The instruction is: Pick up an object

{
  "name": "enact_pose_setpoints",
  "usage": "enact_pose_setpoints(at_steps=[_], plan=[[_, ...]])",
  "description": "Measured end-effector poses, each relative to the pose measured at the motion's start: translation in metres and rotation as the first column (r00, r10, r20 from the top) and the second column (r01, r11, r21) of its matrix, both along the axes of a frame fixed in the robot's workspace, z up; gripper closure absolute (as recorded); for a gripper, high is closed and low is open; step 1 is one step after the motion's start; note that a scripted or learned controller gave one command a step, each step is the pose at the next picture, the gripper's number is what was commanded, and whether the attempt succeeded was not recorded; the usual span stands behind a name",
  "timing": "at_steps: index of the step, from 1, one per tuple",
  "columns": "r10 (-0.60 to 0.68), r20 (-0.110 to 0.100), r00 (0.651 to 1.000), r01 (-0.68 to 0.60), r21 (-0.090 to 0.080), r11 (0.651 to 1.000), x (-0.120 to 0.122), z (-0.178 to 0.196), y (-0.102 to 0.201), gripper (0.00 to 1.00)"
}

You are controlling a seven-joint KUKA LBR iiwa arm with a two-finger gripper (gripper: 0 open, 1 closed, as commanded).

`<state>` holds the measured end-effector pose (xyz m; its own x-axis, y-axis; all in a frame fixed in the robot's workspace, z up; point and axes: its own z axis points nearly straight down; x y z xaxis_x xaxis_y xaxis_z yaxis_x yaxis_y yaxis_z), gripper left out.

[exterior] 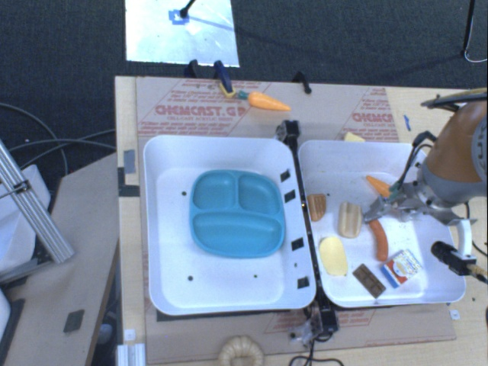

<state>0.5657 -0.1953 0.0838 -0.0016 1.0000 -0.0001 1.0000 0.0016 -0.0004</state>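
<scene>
Just below the tool [379, 209], a sausage [380, 239].

My hand [379, 209] sits low in the right bin [438, 296], hemmed in: an orange sausage [380, 239] just below it, an orange piece [377, 184] above, a bread roll [349, 219] to the left. Further down, a chocolate bar [369, 280] and small carton [402, 267] crowd the floor. The left bin [171, 280] gives open white floor all around the blue divided plate [236, 213].
</scene>
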Motion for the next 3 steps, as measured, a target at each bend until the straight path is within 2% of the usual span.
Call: enact_pose_setpoints(at_steps=[1, 2, 3], plan=[[0.000, 0.005, 1.000, 0.000, -0.001, 1.000, 0.001, 0.012, 0.000, 1.00], [0.002, 0.007, 1.000, -0.002, -0.002, 1.000, 0.002, 0.077, -0.001, 1.00], [0.002, 0.004, 1.000, -0.002, -0.001, 1.000, -0.002, 0.122, 0.003, 1.00]])
